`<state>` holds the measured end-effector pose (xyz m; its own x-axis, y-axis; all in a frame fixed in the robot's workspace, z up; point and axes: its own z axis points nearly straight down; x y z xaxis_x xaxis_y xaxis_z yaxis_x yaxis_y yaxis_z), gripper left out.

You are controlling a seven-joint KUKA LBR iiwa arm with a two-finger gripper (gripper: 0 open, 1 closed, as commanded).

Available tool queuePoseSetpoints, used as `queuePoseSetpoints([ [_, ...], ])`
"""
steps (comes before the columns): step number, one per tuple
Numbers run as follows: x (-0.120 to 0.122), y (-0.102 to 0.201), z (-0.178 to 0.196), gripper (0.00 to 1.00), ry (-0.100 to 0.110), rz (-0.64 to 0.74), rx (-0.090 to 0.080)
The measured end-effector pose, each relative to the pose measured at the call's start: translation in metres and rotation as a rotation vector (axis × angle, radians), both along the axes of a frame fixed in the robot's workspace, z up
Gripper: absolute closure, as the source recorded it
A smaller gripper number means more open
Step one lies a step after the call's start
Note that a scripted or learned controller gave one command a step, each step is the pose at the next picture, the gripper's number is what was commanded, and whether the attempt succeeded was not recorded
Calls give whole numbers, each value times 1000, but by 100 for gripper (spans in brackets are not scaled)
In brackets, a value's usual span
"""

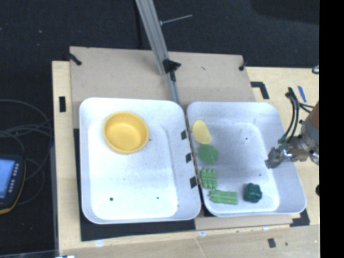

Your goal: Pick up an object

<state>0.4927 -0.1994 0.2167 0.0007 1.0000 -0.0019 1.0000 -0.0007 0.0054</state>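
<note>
On my feed the left bin (pixel 97 198) has a yellow bowl (pixel 126 132) near its back left corner. In the right bin (pixel 236 114), along its left wall, I see a pale yellow piece (pixel 201 131), a round green one (pixel 208 155), a ridged green block (pixel 208 177) and a green strip (pixel 223 197), with a dark green lump (pixel 252 192) toward the front right corner. The end effector (pixel 275 159) sits over the right rim; can't tell how far it's open, and I see nothing in it.
</note>
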Motion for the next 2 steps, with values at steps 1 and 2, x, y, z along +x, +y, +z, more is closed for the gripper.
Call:
queuePoseSetpoints([
  [1, -3, -6, 44, 100, 0, 0, 0],
  [2, -2, -7, 83, 100, 1, 1, 0],
])
